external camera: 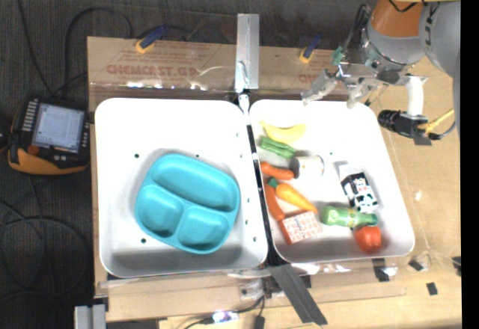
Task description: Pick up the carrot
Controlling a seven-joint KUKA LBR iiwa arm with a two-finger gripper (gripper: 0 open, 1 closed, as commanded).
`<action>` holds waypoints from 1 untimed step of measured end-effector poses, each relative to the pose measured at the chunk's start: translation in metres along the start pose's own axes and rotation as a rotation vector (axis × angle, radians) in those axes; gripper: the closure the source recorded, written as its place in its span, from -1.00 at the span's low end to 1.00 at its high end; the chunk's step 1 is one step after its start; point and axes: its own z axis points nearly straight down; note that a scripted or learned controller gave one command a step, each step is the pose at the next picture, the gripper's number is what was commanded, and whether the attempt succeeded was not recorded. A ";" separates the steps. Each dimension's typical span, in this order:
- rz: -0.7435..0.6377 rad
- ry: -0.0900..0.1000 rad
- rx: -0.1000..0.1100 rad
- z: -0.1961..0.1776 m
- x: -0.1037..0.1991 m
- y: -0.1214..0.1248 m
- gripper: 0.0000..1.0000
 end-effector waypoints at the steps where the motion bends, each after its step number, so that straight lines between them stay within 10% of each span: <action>1: 0.064 0.000 0.000 0.035 0.001 -0.009 -1.00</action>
